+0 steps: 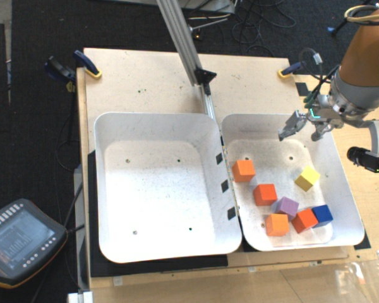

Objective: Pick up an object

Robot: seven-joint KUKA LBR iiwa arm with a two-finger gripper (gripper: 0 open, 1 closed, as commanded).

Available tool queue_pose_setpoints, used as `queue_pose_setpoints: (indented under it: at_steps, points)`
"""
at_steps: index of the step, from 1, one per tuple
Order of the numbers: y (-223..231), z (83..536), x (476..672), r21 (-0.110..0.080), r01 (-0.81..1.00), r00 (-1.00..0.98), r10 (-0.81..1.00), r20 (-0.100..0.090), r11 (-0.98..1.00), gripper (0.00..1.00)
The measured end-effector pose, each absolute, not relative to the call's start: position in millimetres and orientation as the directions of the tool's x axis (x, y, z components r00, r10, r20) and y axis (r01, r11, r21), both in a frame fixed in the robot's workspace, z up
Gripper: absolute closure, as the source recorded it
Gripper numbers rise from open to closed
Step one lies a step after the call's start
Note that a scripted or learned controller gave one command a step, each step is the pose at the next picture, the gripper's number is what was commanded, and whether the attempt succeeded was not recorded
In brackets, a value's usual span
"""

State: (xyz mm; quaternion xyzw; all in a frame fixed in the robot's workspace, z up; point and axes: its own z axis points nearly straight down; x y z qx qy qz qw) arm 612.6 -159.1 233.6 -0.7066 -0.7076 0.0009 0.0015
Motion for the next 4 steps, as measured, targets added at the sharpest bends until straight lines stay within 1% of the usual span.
queue_pose_setpoints:
  at_steps: [1,2,4]
  points:
    - [-159,236,613.4,0.000,1.000,-0.003,1.000,-0.001,0.003,0.00]
    - [-168,178,612.0,-0.006,1.000,0.001,1.000,0.000,-0.001,0.00]
    - [-171,93,612.8,-0.003,1.000,0.000,1.000,0.000,0.000,0.00]
